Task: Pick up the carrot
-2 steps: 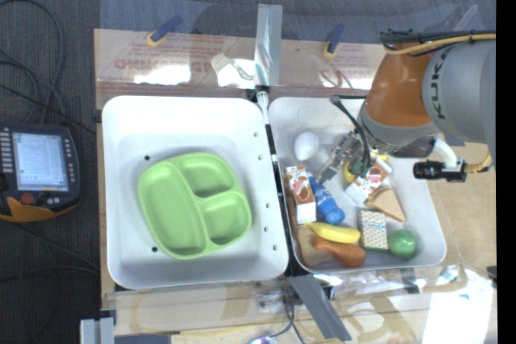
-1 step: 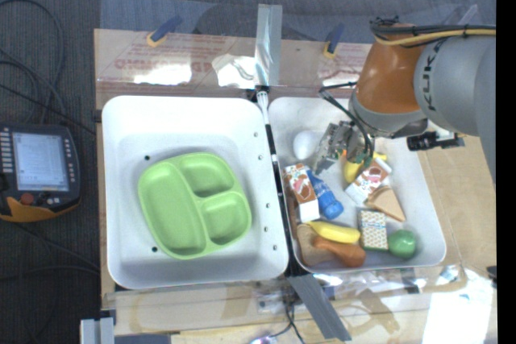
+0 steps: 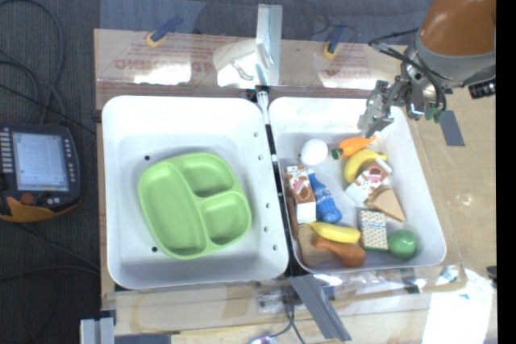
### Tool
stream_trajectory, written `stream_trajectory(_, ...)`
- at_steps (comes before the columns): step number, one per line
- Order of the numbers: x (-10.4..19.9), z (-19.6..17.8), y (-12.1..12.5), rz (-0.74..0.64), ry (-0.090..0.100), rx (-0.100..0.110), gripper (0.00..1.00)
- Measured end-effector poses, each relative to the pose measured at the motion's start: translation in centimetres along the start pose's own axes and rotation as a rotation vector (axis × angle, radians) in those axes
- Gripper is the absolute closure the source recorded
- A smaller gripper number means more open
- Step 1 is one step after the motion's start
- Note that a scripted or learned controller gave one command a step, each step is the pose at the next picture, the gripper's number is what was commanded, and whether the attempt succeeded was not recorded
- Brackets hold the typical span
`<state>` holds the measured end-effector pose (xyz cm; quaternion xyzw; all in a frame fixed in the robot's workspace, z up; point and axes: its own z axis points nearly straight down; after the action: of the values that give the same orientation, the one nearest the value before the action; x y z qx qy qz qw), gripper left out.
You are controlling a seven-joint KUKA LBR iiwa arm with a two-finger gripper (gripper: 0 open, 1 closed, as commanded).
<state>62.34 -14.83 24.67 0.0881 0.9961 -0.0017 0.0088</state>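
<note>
While the left bin [image 3: 121, 141] holds a green divided plate [image 3: 193, 204], the right bin [image 3: 426, 197] holds the carrot [image 3: 355, 146] among toy foods, just below the claw [image 3: 376, 118], whose opening I cannot tell.

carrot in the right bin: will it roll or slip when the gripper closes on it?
The carrot looks like smooth moulded plastic, so probably stiff, light and somewhat slippery. Its tapered, rounded body could squirt sideways or roll under a pinch. It lies against the banana, which may limit rolling that way but crowd one side. The gripper is just above it.
</note>
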Motion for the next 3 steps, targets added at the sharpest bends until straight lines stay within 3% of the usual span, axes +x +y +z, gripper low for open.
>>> stream_trajectory(1, 4.8, 14.9, -2.5, -0.015, 0.008, -0.002, 1.00)
stream_trajectory(2, -2.1, 3.5, -2.8, 0.340, 0.010, 0.001, 1.00)
stream_trajectory(3, 0.7, 14.9, -4.4, 0.177, 0.016, 0.000, 1.00)
